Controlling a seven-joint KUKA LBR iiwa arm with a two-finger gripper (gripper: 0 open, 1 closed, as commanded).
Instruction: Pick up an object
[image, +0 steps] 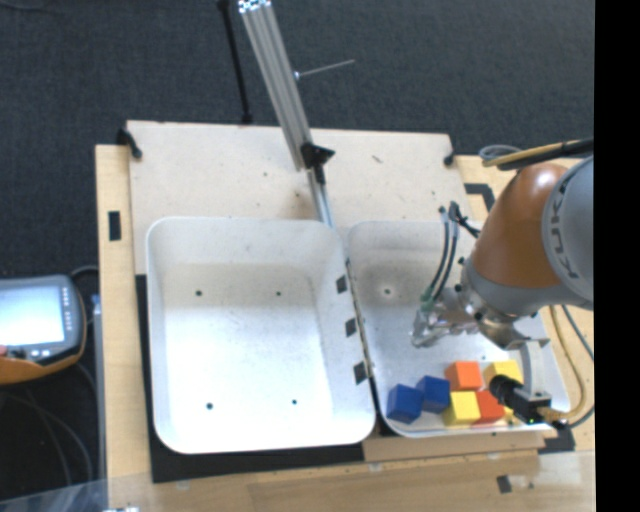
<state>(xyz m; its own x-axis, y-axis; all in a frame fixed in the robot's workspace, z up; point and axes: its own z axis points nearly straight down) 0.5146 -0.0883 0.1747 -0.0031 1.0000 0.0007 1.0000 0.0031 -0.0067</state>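
Two shallow white bins sit side by side on the bench (200, 180). The left bin (170, 300) is the larger in view, and the right bin (385, 250) holds all the loose things.

The arm (525, 235) reaches in from the right, its orange band hanging over the right bin's far-right part. Below it the gripper (432, 330) points down over the middle of the right bin, above bare white floor. Whether its tips are apart or together cannot be told from this angle, since the metal parts there blur into one pale shape. Nothing shows between them.

The blocks lie clustered along the near edge of the right bin, toward its near-right corner, all nearer the camera than the gripper and apart from it. A blue block (405, 402) lies closest to the bin's left wall, with a second blue block (434, 391) just beside it on the right. An orange block (465, 375) sits behind a yellow block (463, 407), and a red-orange block (489, 405) touches the yellow one's right side. Another yellow block (504, 372) lies partly under dark hardware by the right wall. The orange block is the nearest to the gripper, a little to its near-right.
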